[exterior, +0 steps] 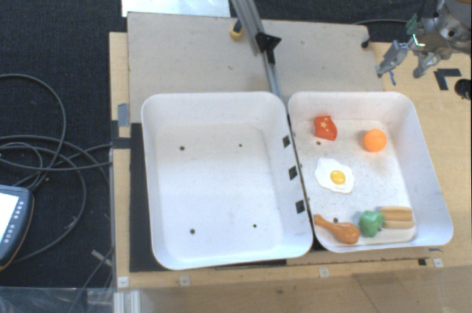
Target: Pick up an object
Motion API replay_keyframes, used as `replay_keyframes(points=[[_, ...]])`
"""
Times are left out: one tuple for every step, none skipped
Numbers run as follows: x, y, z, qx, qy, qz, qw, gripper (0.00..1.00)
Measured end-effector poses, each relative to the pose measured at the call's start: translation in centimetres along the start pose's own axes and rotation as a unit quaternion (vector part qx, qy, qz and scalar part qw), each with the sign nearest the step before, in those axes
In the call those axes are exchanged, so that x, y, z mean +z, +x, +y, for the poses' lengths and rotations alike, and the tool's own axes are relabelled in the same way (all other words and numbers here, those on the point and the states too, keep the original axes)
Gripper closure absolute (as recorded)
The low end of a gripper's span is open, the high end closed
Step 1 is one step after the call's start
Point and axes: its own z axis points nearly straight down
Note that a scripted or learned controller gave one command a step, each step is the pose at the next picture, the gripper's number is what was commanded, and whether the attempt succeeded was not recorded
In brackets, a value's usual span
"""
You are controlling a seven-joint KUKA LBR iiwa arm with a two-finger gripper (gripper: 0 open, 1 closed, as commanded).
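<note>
- Nearest the camera, along the front wall of the right bin, lay three toys in a row: a brown chicken drumstick, a green pepper and a hot dog bun.
- The pepper touched the bun's left end, and the drumstick lay just beside the pepper.
- A fried egg sat near the middle of that bin, apart from the rest.
- Farther back were a red piece towards the left wall and an orange ball to its right, well apart from each other.
- The left bin stood touching the right one along their shared edge.
- Both bins rested on the table.
- The tool hung over the table beyond the right bin's far right corner, outside the bin, its two fingers spread apart with nothing between them.
- No toy was near it; the orange ball was the closest.
</note>
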Motion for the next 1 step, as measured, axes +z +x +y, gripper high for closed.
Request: replay_keyframes(points=[[-0.31, 0.03, 0.06, -0.001, -0.002, -0.001, 1.0000, 0.00]])
